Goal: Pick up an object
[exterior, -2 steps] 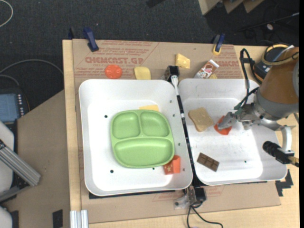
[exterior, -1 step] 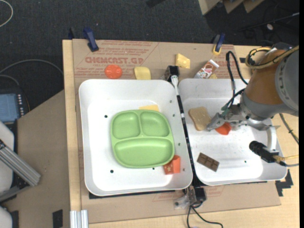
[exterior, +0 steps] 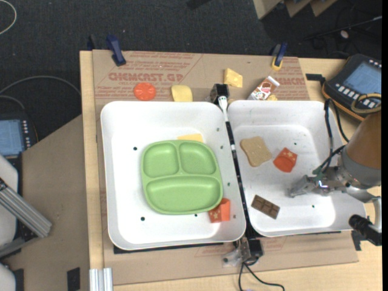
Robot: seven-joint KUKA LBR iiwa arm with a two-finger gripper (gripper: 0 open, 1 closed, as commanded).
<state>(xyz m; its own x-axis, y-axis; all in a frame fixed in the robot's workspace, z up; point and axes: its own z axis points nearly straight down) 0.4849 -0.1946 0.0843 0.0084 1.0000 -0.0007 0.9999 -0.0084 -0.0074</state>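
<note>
Board print: on the brown cardboard sheet (exterior: 182, 71) behind the bins I read "CHEMCAST" in big red caps, then what looks like "G P".
Board small print: red lines above & below that word, plus more red print at the sheet's right end; too fine, can't make out a word.
Packet: small red/white packet (exterior: 264, 90) on the cardboard has a printed label, illegible from here.
Pendant: handheld unit (exterior: 357, 90) at right has a lit blue screen & button rows; no chars I can read.
</note>
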